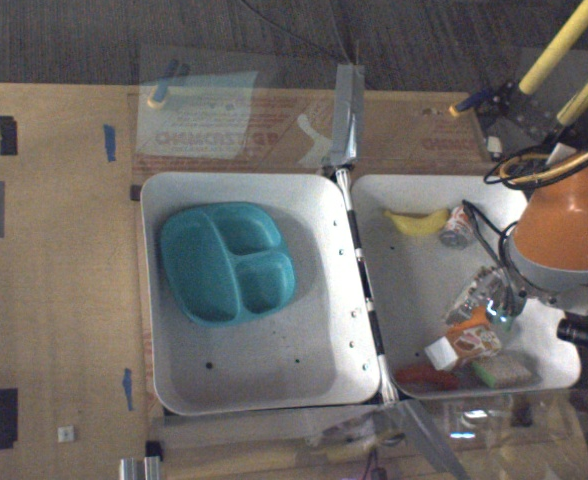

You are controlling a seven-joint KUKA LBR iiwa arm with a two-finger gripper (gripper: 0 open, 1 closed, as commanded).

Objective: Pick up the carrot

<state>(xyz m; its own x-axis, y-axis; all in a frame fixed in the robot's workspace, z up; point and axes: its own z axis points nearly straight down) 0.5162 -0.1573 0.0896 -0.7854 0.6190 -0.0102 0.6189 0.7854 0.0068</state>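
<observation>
Carrot point(461, 321): just one, a short orange stub lying in the right bin point(394, 298), towards its near end and right beside the tip of the arm point(562, 230). It's half tucked under the hardware there, so honestly I can't tell whether the jaws are spread, pressed together or pinching anything. Nearest the camera in that same bin there's a little heap: one flat red thing point(424, 376), one small white block point(441, 353), one orange-and-white packet point(477, 342) and one green piece point(486, 371), all touching or nearly so; too blurry to name them properly. At the far end of the bin sit one yellow banana point(419, 223), curved and smooth, and just beside it one small can point(456, 228) lying tilted. The two bins are shallow white trays with rounded corners, side by side on the pale wooden tabletop point(54, 298). The left bin point(264, 368) holds one teal plate point(229, 261), glossy plastic-looking, with three compartments. Past the bins there's one clear sheet point(196, 108) lying flat, and further right two yellow poles point(564, 33) slanting up out of frame.
</observation>
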